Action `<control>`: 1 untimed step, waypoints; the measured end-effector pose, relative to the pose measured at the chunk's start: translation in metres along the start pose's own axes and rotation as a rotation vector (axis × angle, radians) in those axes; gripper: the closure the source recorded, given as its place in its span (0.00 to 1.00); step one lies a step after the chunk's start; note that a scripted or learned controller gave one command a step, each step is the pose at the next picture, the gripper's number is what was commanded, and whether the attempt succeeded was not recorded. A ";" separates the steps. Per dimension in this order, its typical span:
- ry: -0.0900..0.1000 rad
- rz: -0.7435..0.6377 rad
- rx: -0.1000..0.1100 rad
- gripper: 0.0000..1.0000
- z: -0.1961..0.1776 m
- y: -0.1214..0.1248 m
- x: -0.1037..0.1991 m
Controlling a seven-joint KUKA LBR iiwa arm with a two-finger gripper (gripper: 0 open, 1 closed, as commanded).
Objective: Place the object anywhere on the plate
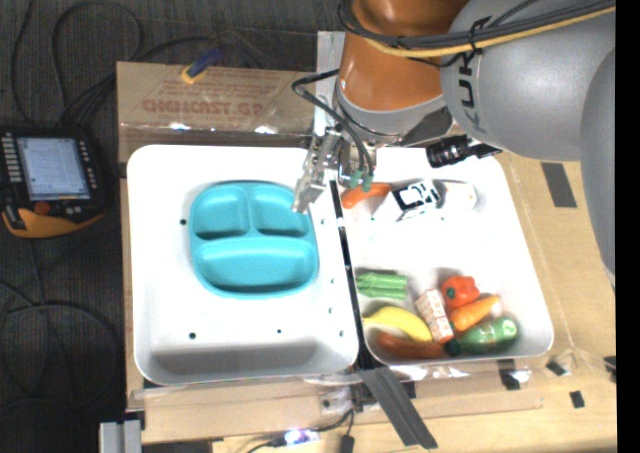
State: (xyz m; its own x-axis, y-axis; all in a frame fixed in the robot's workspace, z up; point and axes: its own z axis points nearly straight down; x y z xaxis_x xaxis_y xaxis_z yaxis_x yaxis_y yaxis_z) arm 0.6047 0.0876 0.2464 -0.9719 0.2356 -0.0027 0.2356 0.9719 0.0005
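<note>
- Gripper (322, 181) seen over the divider between bins, beside blue plate (254, 238).
- Finger state cannot be told.
- Orange carrot piece (362, 195) lies just right.

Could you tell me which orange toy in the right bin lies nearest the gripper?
The orange piece at the bin's top edge, just beside the gripper; the other orange carrot lies in the bottom pile.

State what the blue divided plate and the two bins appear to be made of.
The blue divided plate looks like moulded plastic: one even turquoise colour, rounded compartment ridges and a soft sheen. The left bin and the right bin look like thin formed white plastic, smooth and slightly glossy, with rounded corners and rolled rims; painted metal cannot be ruled out.
</note>
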 end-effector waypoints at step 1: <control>0.001 0.000 -0.001 0.00 0.000 0.000 0.000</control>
State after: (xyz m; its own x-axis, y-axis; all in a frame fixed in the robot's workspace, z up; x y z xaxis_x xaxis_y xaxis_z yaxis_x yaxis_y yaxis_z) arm 0.6046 0.0879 0.2463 -0.9719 0.2352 -0.0022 0.2352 0.9719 0.0011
